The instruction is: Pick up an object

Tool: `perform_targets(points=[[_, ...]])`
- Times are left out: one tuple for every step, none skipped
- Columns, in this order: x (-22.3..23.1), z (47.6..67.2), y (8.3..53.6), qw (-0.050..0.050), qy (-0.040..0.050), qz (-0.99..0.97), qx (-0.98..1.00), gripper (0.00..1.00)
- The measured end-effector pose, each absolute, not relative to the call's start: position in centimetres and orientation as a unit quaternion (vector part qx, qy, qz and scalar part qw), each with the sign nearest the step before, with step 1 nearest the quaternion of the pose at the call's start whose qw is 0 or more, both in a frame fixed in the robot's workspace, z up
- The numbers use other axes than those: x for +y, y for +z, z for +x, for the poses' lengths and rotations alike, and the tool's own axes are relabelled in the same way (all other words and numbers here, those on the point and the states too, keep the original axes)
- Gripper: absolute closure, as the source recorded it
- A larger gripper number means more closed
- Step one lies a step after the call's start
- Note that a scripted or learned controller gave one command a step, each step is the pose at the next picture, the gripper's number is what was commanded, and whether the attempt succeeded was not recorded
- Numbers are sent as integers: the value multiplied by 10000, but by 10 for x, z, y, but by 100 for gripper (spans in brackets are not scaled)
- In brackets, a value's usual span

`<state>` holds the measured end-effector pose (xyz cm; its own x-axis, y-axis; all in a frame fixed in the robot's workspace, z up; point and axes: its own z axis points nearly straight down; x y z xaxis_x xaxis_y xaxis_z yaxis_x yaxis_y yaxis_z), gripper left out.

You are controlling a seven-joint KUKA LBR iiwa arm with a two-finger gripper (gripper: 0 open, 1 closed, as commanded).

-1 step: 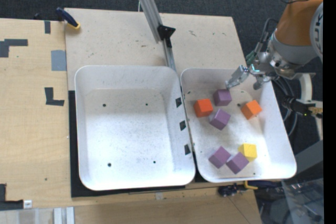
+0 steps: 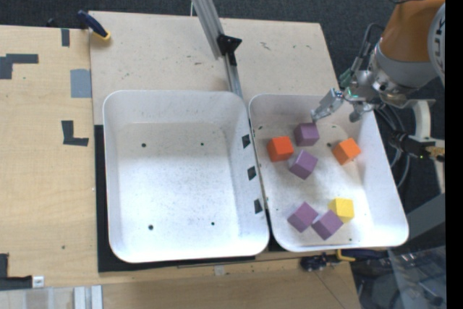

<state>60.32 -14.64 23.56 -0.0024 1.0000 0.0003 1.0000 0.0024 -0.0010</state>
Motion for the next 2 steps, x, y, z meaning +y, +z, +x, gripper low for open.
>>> perform_targets(points=[[-151, 604, 190, 18, 24, -7069, -7073, 0], [-147, 604, 146, 18, 22, -7065, -7077, 0]])
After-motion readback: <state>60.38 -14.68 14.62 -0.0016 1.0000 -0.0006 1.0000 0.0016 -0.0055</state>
